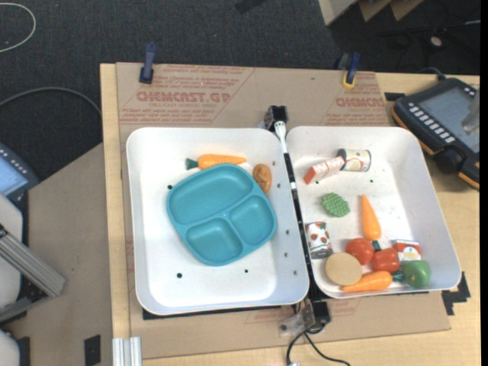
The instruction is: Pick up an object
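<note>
Left bin (145, 280): teal divided tray (221, 213), broad and flat, judged awkward for two fingers; a toy carrot (219, 160) lies just behind it, likely light, hard, slick plastic, best pinched across mid-body. Right bin (435, 197): clustered small food toys, including an orange carrot (370, 218) lying apart, the easier candidate. Gripper condition cannot be determined.

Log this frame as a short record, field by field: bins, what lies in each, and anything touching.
left bin: teal divided plate, carrot, brown potato-like piece
right bin: toy foods and small cans, clustered at the near edge
green item: leafy piece, lying alone mid-bin
touching: potato-like piece against the plate's rim
bench side: black handheld pendant
</note>
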`<state>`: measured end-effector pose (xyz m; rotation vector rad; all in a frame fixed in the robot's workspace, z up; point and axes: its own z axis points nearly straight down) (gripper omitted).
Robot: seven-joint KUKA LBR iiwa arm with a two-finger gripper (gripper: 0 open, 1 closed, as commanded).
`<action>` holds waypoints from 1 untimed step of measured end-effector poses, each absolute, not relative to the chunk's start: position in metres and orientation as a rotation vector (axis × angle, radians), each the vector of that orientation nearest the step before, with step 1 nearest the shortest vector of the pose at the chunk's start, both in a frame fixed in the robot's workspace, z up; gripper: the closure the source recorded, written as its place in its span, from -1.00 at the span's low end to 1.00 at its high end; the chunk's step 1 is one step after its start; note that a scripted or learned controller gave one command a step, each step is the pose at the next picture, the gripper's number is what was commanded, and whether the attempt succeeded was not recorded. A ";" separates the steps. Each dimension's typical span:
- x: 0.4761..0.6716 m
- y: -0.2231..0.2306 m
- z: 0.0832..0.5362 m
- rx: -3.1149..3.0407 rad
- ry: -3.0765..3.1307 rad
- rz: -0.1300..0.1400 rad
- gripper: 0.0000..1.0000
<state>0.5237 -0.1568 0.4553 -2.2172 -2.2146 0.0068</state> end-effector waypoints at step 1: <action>0.477 -0.152 0.419 -2.220 -2.216 0.004 1.00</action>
